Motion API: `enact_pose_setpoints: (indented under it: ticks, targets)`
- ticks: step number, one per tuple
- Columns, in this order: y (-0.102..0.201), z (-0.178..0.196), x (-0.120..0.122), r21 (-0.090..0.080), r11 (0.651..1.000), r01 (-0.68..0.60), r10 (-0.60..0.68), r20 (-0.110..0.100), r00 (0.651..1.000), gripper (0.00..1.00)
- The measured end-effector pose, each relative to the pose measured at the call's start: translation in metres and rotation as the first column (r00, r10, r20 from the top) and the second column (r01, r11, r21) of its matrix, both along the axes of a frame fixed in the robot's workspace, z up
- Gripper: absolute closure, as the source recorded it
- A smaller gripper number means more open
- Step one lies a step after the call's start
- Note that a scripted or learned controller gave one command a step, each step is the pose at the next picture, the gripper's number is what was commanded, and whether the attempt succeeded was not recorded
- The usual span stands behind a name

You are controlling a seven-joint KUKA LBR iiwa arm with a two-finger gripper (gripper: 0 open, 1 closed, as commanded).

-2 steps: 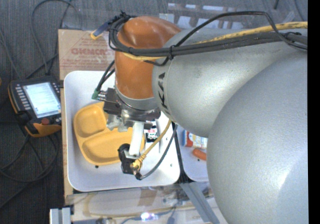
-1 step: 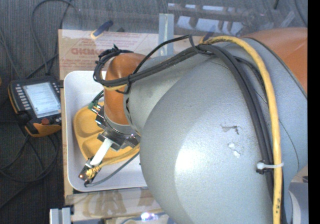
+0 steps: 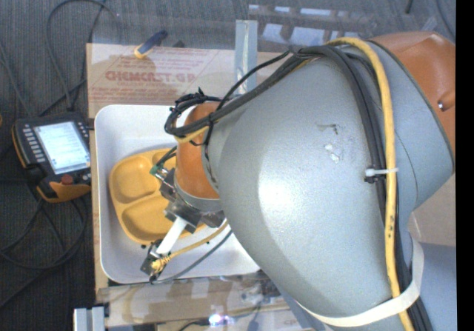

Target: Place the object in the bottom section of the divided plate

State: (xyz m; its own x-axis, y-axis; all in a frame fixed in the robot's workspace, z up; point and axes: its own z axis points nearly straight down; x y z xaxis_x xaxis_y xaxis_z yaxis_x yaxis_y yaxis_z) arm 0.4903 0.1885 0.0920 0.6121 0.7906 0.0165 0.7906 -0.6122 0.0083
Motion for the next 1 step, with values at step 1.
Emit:
enact_pose_setpoints:
  ticks: [1]
  targets:
    - [0.0095,0.1877,-0.0068,-0.013,0.992,0.123,-0.123,-0.018,0.992,1.0]
